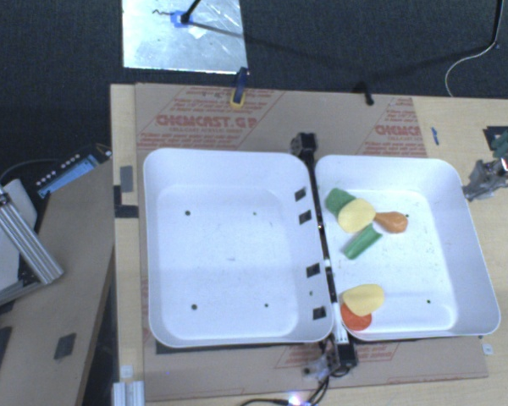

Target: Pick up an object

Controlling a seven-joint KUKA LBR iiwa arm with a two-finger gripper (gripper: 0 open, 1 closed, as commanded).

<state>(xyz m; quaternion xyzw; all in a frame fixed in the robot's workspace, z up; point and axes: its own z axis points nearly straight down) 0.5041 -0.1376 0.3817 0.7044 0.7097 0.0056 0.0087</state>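
The right bin [461,227] holds several small toy foods near its left wall. A green piece [338,199] lies beside a yellow piece [356,216], with an orange piece [392,222] to their right. A long green piece [361,243] lies below them. Near the front are a yellow piece [363,296] and a red piece [356,318] partly under it. My gripper [498,172] sits at the far right edge of the view, outside the right bin and well away from the objects.
The left bin [229,244] adjoins the right bin along a black hinge strip [322,252]. Both rest on a cardboard sheet [212,117]. A shiny metal plate [184,24] lies at the back, and an aluminium frame [17,235] stands at the left.
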